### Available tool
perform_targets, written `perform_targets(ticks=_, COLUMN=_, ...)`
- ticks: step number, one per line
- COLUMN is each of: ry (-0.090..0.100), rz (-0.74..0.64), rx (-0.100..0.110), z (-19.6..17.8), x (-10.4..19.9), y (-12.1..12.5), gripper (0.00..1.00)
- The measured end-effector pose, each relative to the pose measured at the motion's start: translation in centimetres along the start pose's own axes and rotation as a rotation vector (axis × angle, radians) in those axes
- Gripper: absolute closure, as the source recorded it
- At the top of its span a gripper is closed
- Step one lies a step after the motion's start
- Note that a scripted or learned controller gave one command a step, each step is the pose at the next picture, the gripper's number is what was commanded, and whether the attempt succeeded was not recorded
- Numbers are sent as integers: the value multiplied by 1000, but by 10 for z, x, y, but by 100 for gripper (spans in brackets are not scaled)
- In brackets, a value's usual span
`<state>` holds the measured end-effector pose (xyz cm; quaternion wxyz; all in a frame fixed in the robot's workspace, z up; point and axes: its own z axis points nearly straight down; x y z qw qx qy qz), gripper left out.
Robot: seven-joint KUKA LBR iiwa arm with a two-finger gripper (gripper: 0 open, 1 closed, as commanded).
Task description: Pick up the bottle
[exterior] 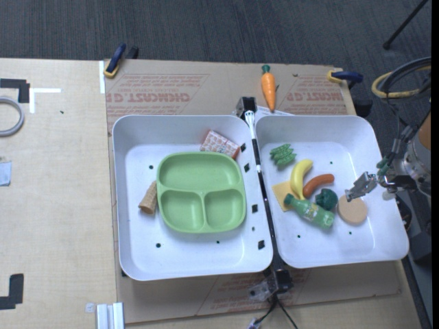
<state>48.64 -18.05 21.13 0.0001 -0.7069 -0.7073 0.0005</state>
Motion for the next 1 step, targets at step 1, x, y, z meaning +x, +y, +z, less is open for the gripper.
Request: perform_targets(ticks=1, ry=-1, rz=0, rx=0, z=-9, x=0, y=0, gripper=100)
